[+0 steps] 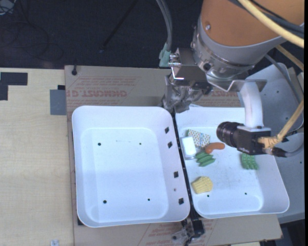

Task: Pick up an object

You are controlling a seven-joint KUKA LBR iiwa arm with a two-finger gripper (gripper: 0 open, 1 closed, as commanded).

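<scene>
The right bin holds several small items. A white block lies by its left wall, with a checkered packet just behind it. An orange sausage-shaped piece and a green pod sit beside them. Toward the front is a yellow corn piece, and a green leafy piece lies at the right. My gripper hangs over the back rim where the two bins meet, behind and above the white block. Nothing is visible in it.
The left bin stands beside the right one, sharing a divider with black clips. A black cylindrical part on the arm overhangs the right bin's middle. Cardboard lies under both bins.
</scene>
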